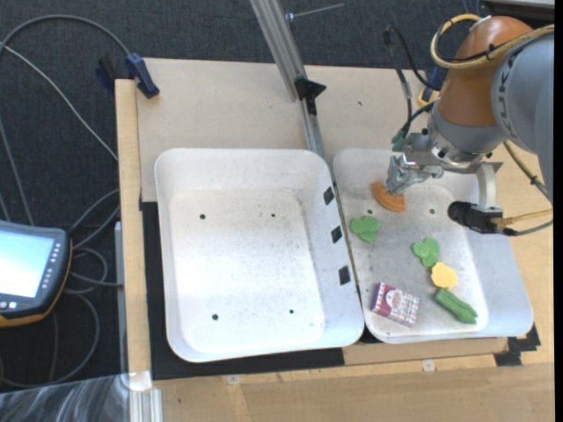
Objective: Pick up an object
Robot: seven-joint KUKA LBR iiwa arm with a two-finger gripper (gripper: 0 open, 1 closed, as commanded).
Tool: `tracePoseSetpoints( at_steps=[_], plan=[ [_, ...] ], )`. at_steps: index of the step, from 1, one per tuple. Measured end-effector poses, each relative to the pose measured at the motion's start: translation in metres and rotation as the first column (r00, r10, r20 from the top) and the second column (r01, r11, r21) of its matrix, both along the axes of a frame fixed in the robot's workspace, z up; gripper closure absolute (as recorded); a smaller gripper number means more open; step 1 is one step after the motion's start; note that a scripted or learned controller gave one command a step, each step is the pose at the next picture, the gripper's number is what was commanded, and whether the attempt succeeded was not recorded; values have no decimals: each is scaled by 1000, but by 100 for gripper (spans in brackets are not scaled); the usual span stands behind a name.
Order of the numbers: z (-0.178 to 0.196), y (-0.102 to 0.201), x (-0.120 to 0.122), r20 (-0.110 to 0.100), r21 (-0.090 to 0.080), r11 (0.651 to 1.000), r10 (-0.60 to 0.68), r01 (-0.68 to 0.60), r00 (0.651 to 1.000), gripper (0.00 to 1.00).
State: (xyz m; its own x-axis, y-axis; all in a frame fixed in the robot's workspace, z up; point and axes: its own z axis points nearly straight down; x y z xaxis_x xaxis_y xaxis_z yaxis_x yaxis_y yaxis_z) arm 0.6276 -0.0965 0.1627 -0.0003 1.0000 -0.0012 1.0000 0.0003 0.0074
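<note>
Grey arm's two-finger hand (398,181) lowered into the right white bin (519,310), tips at the top edge of a flat orange piece (391,200) near the far end; finger spacing impossible to tell. Nearer in the same bin: green leaf-shaped pieces (365,228), a yellow piece (444,276), a small printed packet (394,302).

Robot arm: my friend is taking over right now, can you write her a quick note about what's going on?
End effector: low in the right bin, right over the orange piece; grip unclear.
Also in the right bin: two green pieces, yellow piece, long green piece, small packet.
Done: nothing lifted yet.
Left: grasp one object and raise it.
</note>
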Motion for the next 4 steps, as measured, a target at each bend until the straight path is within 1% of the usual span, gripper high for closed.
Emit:
tracePoseSetpoints(
  at_steps=[1, 2, 3, 4],
  plan=[
    [44, 0, 1, 0, 0, 1000, 1, -1, 1000, 100],
    [108, 7, 2, 2, 0, 1000, 2, -2, 1000, 100],
    [113, 61, -8, -8, 4, 1000, 7, -7, 1000, 100],
    [116, 113, -14, -10, 4, 1000, 7, -7, 1000, 100]
  ],
)
